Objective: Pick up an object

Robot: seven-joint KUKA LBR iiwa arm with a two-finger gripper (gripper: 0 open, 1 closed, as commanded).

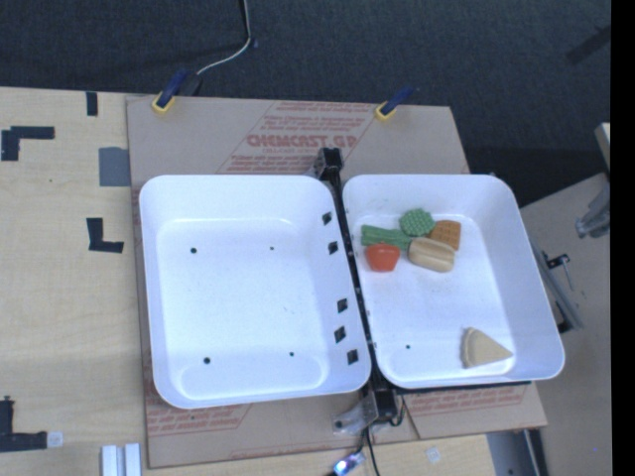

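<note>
The right bin [526, 266] holds a cluster of small toy foods near its far left part: a green leafy piece [417, 222] with a green stalk [382, 235], a red tomato-like piece [383, 257], a tan bread roll [431, 254] and an orange piece [446, 233]. A beige wedge [483, 348] lies alone near the bin's front right corner.
The left bin [159, 266] sits beside the right one on a brown cardboard sheet [298, 137] clamped at the back. A black cable [238, 28] trails over the dark floor behind. Grey hardware [593, 216] stands at the right edge.
</note>
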